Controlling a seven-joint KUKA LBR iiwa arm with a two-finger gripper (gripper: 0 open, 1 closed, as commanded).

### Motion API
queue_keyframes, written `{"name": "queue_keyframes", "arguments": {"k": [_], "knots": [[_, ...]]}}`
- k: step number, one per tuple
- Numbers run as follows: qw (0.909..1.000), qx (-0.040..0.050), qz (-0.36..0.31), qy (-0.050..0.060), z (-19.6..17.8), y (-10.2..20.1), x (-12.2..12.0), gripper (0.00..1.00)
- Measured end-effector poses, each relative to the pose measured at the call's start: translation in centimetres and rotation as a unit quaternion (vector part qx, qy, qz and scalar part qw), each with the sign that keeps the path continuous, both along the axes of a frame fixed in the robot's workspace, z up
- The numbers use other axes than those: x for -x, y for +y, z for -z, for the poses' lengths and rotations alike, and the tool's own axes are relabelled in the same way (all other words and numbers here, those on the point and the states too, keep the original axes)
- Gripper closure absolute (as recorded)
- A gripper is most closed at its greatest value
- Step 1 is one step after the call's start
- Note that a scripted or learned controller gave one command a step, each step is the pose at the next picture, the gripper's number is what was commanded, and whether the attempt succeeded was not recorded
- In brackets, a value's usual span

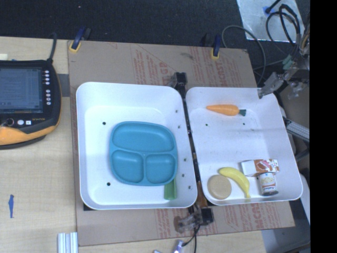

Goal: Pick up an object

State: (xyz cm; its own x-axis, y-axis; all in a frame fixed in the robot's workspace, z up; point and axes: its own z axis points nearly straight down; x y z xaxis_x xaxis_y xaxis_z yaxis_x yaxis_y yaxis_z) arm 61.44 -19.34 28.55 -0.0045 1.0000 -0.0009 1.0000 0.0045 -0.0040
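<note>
At the right edge, the hand [271, 83] is partly cut off and blurred above the right bin's [239, 136] far corner; whether its grip is spread or pressed together cannot be told. The orange carrot [223, 109] lies in that bin's far part, long axis left-right, green stub pointing right. A green piece [169, 190] sits half-hidden beside the blue tray [142, 153].
</note>
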Motion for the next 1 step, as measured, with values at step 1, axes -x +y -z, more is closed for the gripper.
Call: {"name": "queue_keyframes", "arguments": {"k": [1], "knots": [[1.0, -0.0001, -0.001, 0.001, 13.02, 4.45, -1.42, 0.0]]}}
